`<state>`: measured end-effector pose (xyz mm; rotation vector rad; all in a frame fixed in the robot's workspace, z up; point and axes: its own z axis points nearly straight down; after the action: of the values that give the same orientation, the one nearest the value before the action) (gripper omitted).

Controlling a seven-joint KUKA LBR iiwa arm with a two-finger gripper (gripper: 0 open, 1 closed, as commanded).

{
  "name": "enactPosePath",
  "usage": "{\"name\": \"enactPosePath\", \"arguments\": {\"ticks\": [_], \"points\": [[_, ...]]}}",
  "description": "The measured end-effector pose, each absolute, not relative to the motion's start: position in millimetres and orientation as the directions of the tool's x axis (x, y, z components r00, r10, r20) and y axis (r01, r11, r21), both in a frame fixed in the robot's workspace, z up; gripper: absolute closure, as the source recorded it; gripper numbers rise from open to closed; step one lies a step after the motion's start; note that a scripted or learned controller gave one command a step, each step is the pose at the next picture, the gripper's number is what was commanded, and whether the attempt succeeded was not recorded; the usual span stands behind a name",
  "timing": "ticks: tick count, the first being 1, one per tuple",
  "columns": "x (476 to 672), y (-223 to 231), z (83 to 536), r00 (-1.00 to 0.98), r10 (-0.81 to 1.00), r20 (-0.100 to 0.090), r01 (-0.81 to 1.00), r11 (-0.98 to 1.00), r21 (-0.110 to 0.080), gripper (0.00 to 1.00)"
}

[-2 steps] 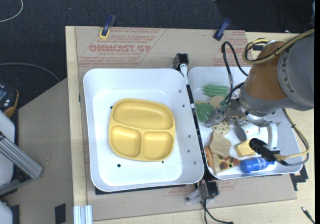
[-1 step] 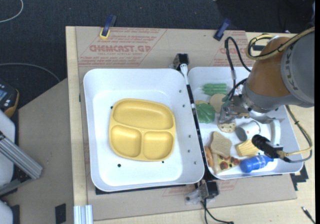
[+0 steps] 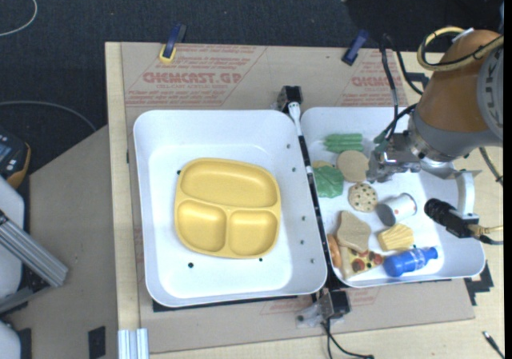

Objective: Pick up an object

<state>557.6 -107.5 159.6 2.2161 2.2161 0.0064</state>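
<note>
Gripper [image 3: 378, 167] hung low over right bin [image 3: 468, 265], just beside tan round disc [image 3: 351, 165]; claw state could not be told. Yellow 3-compartment tray [image 3: 228, 207] sat in left bin [image 3: 156, 189].

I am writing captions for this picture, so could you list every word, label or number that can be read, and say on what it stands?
"CHEMCAST GP": red print on the brown board under the bins, behind the left bin.
The same red print repeats behind the right bin, cut off and too blurred to read.
The smaller red lines beneath are too small to read.
The blue bottle shows no readable label.
</note>
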Motion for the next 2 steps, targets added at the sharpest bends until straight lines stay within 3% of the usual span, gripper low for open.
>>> {"name": "enactPosePath", "arguments": {"ticks": [1,2], "points": [[568.7,-104.5,214.9,-0.002,1.0,-0.002,1.0,0.002,0.008,1.0],[569.5,-104.6,225.5,-0.001,1.0,-0.002,1.0,0.001,0.005,1.0]]}}
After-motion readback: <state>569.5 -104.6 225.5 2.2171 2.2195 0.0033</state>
